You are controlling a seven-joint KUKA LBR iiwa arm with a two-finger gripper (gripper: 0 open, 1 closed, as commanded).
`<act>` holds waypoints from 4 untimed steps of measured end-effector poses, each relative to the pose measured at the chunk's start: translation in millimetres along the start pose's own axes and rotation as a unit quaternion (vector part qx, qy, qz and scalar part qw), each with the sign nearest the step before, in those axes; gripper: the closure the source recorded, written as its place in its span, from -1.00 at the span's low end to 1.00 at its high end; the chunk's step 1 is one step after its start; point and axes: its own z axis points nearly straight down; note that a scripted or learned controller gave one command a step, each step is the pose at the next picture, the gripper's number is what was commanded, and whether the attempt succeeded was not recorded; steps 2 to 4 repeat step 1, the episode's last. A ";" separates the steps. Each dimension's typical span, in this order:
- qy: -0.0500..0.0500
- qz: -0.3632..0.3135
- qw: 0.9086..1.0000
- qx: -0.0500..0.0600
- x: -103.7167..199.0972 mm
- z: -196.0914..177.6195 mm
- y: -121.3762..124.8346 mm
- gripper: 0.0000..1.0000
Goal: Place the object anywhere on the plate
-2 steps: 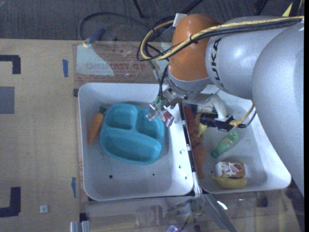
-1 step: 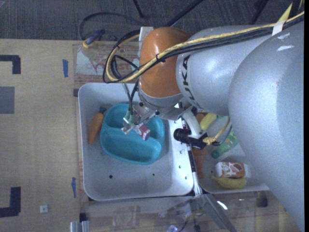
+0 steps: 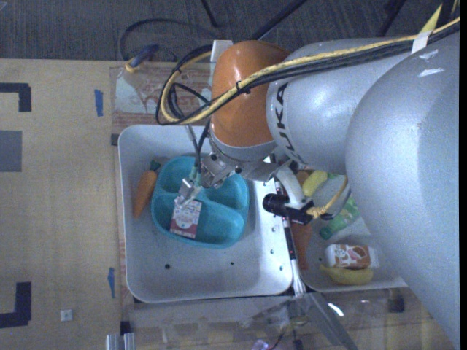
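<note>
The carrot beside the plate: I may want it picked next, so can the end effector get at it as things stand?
Probably yes. The carrot lies in the open against the bin wall, left of the blue plate, with nothing on top of it. The end effector is over the plate, close by. The wall may crowd a grasp.

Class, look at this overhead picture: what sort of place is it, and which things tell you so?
Probably a robotics lab: a KUKA arm reaches over white bins holding a blue plate and toy carrot, with blue tape marks on the bench.
</note>
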 end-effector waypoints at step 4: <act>-0.002 -0.253 0.967 -0.003 -4.5 45.3 62.1 -1.00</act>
